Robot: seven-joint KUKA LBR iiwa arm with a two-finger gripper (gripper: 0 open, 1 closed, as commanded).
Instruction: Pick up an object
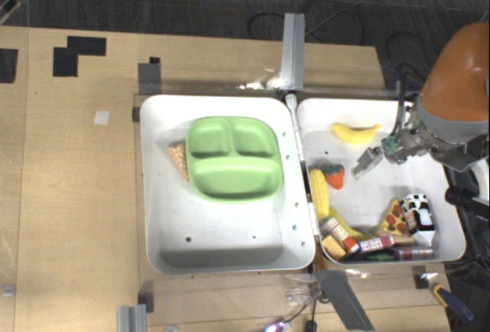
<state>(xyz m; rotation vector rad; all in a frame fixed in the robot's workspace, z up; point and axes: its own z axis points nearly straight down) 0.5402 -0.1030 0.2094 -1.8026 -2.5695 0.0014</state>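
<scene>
Over right bin (pixel 452 242), gripper (pixel 370 161) open w/ nothing in it; we'd grab banana (pixel 355 132) mid-body — prob light, stiff plastic, slick.

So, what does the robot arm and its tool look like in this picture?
The arm is grey with a wide, rounded orange band above the wrist. Its tool is small, dark grey metal with teal-green parts near the wrist, ending in thin grey fingers.

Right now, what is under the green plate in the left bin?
A tan, speckled piece pokes out from under the green plate's left edge, lying on the bin floor. How far it runs beneath is hidden by the plate.
</scene>
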